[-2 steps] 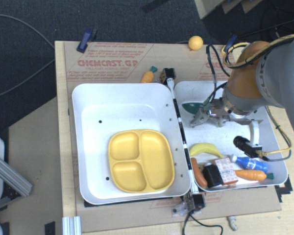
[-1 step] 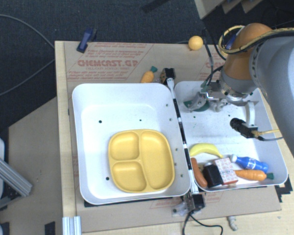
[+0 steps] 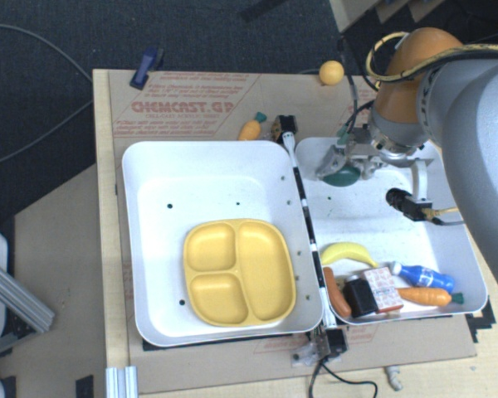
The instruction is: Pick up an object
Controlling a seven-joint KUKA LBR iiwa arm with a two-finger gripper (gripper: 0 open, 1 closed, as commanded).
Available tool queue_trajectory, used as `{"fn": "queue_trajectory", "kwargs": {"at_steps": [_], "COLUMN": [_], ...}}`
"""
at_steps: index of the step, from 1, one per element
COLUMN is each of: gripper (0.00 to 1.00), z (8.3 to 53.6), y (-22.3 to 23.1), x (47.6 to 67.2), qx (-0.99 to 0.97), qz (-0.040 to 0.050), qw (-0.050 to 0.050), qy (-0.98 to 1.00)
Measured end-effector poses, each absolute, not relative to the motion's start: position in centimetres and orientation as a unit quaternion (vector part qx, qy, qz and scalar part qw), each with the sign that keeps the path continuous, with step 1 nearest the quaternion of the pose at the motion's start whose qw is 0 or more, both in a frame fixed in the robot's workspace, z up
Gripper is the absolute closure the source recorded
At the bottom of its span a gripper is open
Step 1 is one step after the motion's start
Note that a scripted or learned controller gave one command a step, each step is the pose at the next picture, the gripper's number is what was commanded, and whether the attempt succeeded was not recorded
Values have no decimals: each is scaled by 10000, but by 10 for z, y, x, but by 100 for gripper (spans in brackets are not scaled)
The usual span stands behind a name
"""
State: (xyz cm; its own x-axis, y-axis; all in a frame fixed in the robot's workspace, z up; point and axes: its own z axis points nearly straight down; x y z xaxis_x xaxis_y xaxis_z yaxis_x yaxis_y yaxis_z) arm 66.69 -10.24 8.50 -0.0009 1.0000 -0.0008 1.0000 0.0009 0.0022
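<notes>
The gripper point(image 3: 346, 166) is poised over a dark green object point(image 3: 344, 177) in the right bin point(image 3: 448, 247); the finger state cannot be told. Before lifting, the object should be centred between the fingers

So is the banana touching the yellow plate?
Apart. The camera view shows the banana in the right bin, the yellow plate in the left bin, with the bins' walls between.

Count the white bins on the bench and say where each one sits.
2. The left bin holds a yellow divided plate. The right bin lies under the gripper and has small items piled at its near edge.
</notes>
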Motion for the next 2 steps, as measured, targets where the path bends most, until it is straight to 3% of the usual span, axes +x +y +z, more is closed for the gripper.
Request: {"fn": "queue_trajectory", "kwargs": {"at_steps": [1,2], "gripper": [100,100], "z": [91,129], "y": [-105,-114], "x": [659,616], "qx": [7072,7072], "qz": [-127,-3], "qw": [-129,0], "qy": [7068,7070]}}
